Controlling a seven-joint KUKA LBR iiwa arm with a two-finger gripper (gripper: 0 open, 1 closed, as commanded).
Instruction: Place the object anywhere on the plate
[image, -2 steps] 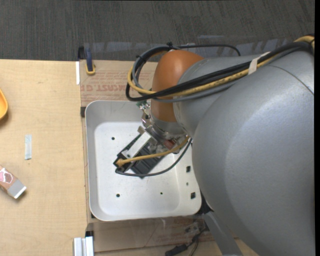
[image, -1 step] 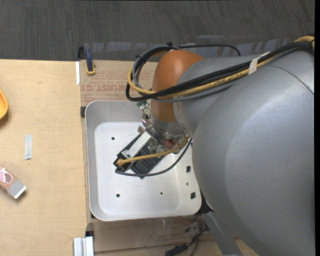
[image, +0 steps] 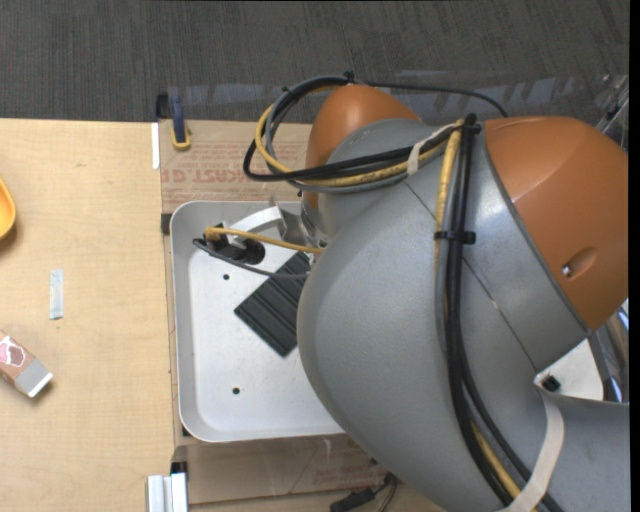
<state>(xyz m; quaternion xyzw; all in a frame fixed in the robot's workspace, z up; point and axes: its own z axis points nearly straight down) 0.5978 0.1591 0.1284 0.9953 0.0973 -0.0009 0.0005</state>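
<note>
With the black ribbed pad (image: 270, 312) noted lying flat in the white bin (image: 200, 400), half under the arm (image: 430, 330), whose grip state cannot be told, a missed pick is judged likely.

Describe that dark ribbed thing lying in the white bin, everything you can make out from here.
The dark ribbed piece is a flat, roughly rectangular slab, black to dark grey, with parallel ridges along its top; it looks like rubber or plastic. It lies turned diagonally on the floor of the white bin, near the middle. Its right end is hidden behind the arm, so I cannot judge its full shape.
</note>
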